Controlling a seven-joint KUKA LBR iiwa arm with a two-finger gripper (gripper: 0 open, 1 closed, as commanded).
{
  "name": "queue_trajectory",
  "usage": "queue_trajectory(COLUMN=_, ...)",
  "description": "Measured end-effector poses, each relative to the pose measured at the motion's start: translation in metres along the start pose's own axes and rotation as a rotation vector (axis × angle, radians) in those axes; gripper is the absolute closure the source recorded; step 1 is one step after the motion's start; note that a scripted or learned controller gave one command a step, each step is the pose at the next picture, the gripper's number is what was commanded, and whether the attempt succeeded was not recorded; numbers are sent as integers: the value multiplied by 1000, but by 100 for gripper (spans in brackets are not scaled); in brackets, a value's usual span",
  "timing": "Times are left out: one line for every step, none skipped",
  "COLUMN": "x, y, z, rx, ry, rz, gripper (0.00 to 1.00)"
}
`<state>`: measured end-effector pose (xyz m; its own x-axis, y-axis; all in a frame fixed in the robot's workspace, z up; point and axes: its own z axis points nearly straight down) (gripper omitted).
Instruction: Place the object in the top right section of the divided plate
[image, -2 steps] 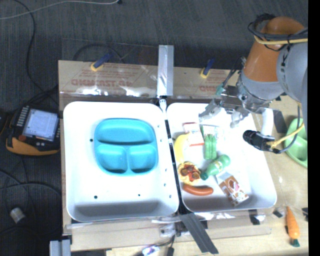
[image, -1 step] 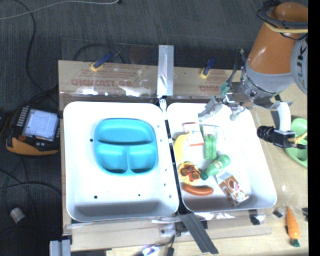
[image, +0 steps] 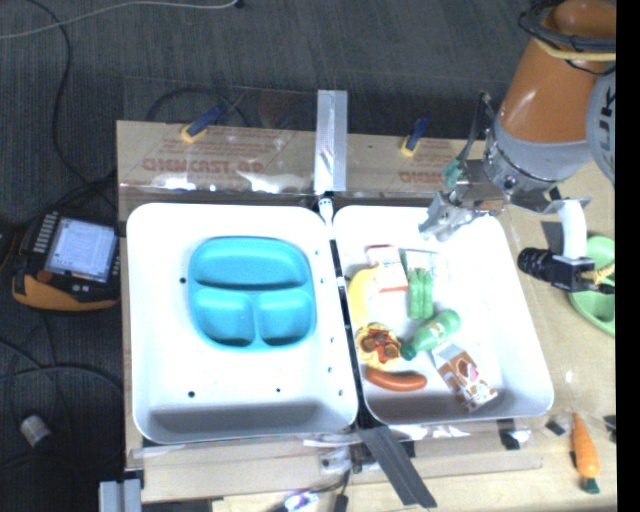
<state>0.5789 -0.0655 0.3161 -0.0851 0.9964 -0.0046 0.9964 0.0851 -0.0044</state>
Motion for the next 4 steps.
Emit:
queue_trajectory(x=7, y=80, z=41, rx=-4, ry=2, rz=-379, gripper=100)
queue_trajectory(x=7, y=80, z=41, rx=-4, ry=2, rz=-379, gripper=0)
queue_trajectory(x=58, y=95, z=7, rx=-5, ry=4, rz=-376, gripper=0)
queue_trajectory(x=99, y=98, z=-35, rx=-5, ry=3, rz=-399, gripper=0)
